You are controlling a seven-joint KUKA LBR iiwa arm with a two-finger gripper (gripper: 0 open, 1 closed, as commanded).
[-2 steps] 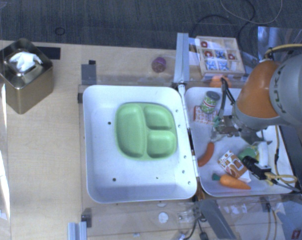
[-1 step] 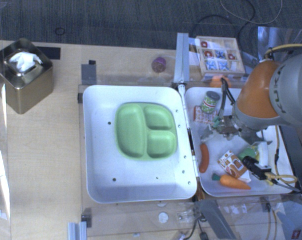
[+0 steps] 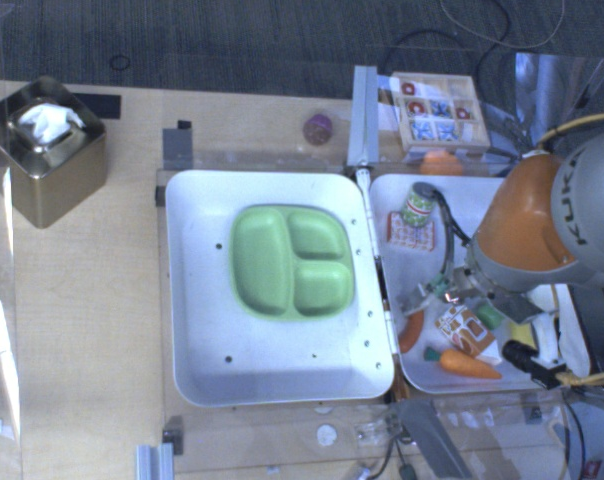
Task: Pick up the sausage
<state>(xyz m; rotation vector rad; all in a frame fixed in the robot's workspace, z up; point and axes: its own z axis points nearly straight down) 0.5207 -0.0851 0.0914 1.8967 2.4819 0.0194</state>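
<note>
Sausage (image 3: 410, 330) lies at the left edge of the right bin (image 3: 387, 200), near its near-left corner, a reddish-brown piece resting against the wall that divides the two bins. It rests on the bin floor, so the pick is not yet made. My arm (image 3: 527, 230) reaches in from the right and hangs over the middle of the right bin; my pincer (image 3: 450, 290) sits low among the clutter, just right of the sausage and apart from it. Whether it is clenched or released I cannot tell, as the wrist hides much of it. Nothing shows between its tips.

Carrot (image 3: 470, 365) lies near the bin's near wall, touching a small patterned box (image 3: 464, 330). A can (image 3: 418, 206) stands toward the far side, on a flat packet (image 3: 410, 233). The left bin (image 3: 197, 298) holds a green divided plate (image 3: 287, 260).

Judged from this: approach is under way at best; what is left is to shift left over the sausage, close on it and lift it.
</note>
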